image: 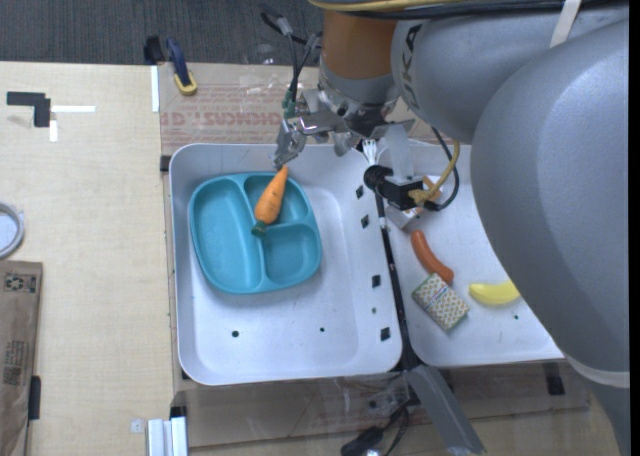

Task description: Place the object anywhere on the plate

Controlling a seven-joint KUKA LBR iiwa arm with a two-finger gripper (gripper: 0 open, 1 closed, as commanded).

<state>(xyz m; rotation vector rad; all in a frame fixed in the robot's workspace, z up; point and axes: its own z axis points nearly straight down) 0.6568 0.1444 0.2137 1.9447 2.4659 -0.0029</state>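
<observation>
Arm (520, 124): grey KUKA body with orange band, nearest the camera, bulking across the upper right and covering much of the right bin. Gripper (290, 149): hangs from the wrist over the far rim of the left bin, its tip just above the carrot's upper end; whether it is released or clenched cannot be told from this angle, and nothing is seen between its fingers. Left bin (260, 344): shallow, white, holding the plate. Plate (230, 244): blue, sectioned into compartments, lying in the bin's far-left part. Carrot (270, 197): orange toy with a green stem end, lying tilted on the plate, across the divider ridge near the plate's far-right side. Right bin (480, 339): white, adjoining the left bin. Contents of right bin: an orange-red sausage-shaped toy (431, 253), a patterned block (441, 301) just beside it, and a yellow banana (493, 292) near the block.
</observation>
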